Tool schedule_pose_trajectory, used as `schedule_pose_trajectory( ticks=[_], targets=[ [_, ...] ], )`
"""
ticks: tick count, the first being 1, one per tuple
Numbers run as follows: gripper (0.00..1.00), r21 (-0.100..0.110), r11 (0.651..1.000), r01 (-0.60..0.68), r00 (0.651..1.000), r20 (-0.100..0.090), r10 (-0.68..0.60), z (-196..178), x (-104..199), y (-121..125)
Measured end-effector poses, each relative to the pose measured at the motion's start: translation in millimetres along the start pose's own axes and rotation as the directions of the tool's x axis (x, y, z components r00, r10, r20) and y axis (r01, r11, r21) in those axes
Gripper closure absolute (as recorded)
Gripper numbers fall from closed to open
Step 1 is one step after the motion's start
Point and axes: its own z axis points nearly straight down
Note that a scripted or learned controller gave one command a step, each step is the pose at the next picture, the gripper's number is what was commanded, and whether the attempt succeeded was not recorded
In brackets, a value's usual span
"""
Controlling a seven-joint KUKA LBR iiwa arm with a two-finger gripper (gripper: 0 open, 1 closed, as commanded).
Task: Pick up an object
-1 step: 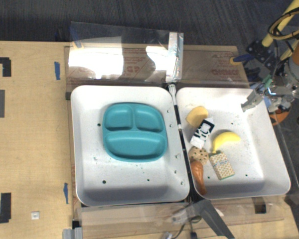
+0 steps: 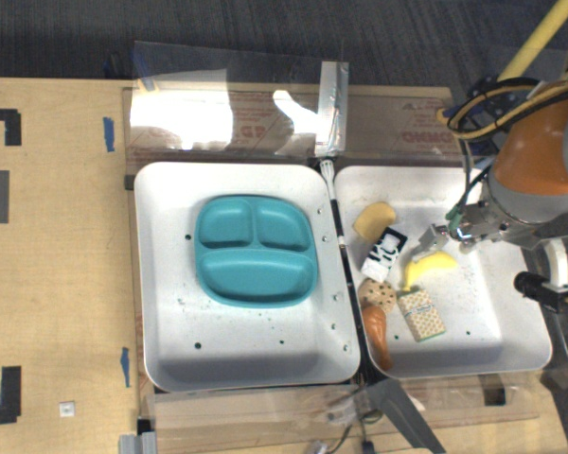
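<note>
While the gripper (image 2: pixel 442 234) hovers over the right bin (image 2: pixel 521 343), can't tell its finger state, yellow banana-ish toy (image 2: pixel 428 266) just beside it, teal divided plate (image 2: pixel 256 249) sits in left bin (image 2: pixel 161 282)

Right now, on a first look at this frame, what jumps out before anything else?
The teal divided plate stands out first, lying alone in the middle of the left bin. Next comes the clutter in the right bin: a yellow banana-like piece, a patterned box and an orange carrot-like piece bunched toward its left side. The arm's orange band looms over that bin's right edge.
</note>
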Motion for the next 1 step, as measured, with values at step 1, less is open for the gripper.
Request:
schedule_pose_trajectory(
  ticks=[1],
  targets=[
    [0.00,-0.006,1.000,0.031,1.000,0.002,-0.031,6.1,21.9,46.6]
  ],
)
